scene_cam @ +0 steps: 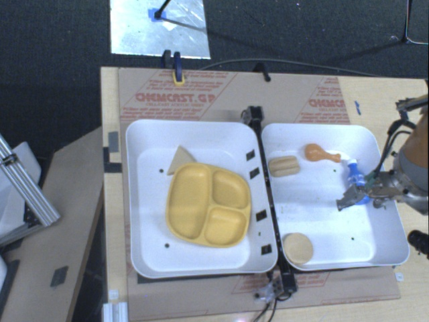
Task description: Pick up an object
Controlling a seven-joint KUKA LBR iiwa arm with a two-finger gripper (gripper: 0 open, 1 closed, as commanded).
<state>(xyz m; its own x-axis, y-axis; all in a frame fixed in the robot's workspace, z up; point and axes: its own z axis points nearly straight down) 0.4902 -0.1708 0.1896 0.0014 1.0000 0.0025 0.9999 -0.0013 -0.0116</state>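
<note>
Arm (410, 173) cut off at right; hand (350, 200) state unclear beside blue thing (354, 174). Left bin (144, 260) holds yellow tray (206, 205).

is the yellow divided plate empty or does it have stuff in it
Empty: the yellow divided plate in the left bin shows three bare compartments.

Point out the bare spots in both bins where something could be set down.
Right bin: bare floor between the bread roll, round disc and gripper. Crowded along its far edge by the orange piece and blue item. Left bin: the yellow tray leaves only margins.
</note>
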